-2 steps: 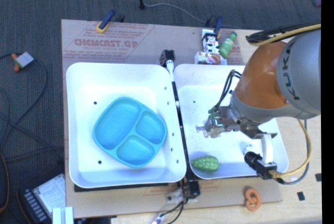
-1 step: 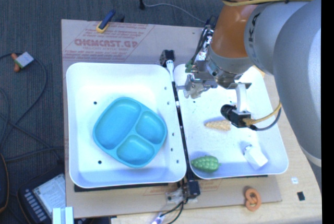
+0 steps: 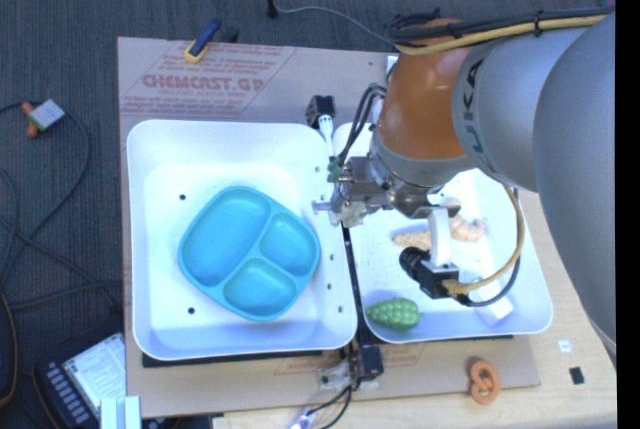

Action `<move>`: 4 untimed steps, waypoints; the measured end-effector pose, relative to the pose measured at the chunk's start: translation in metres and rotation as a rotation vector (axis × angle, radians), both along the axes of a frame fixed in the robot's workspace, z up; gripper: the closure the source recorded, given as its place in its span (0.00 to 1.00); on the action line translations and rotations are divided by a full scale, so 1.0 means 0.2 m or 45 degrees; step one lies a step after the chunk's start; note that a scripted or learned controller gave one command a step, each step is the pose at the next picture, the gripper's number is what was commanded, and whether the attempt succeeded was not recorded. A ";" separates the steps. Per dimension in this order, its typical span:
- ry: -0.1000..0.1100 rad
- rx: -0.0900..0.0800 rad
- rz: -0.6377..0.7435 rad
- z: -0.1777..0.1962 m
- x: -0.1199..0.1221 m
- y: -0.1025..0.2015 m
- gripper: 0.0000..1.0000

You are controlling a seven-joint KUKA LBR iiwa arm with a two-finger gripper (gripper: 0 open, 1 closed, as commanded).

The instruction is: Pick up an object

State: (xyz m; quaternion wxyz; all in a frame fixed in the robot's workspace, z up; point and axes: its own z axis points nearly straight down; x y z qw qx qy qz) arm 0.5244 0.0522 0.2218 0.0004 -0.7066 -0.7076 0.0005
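Note:
A blue three-compartment plate (image 3: 250,252) lies in the left bin (image 3: 150,167). In the right bin (image 3: 530,307) a bumpy green object (image 3: 393,313) rests at the front left corner. A tan piece (image 3: 410,238) and a pale orange-white piece (image 3: 466,229) lie in the middle, partly covered by the arm. My gripper (image 3: 348,201) hangs low over the right bin's left edge, close to the divider between the bins. Its orange-banded wrist (image 3: 430,112) hides what is below it. I see nothing held.
A small white item (image 3: 495,313) sits near the right bin's front right. On the cardboard outside the bins lie an orange ring-shaped thing (image 3: 484,380) at the front and a blue-yellow marker (image 3: 202,39) at the back. A black cable (image 3: 500,267) loops from the arm.

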 end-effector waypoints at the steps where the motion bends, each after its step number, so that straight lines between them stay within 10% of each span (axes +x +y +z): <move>1: 0.001 -0.001 -0.001 -0.19 0.28 0.18 1.00; 2: -0.002 -0.002 0.000 -0.14 0.64 0.36 1.00; 4: 0.003 -0.001 0.001 0.02 -0.10 0.90 1.00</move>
